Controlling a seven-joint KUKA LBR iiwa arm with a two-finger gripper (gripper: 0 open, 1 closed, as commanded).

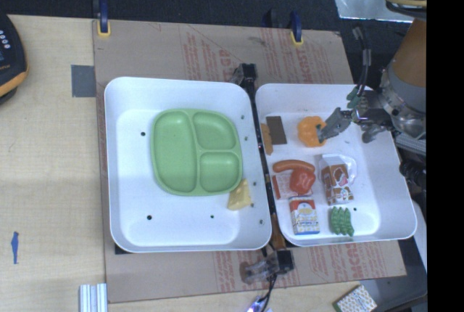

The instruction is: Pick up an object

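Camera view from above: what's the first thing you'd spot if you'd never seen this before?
The big green divided plate in the left bin jumps out first, with a yellow chunk at its lower right corner. The right bin holds a jumble of toy foods, and the gripper hangs beside an orange piece.

arm (409, 67): grey, orange band | pincer (346, 120): dark metal fingers

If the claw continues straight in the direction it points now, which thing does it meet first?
The claw points toward the view's left and slightly down, at the orange fruit-like toy in the right bin. That toy would probably be met first; how high the claw hangs above it is unclear.
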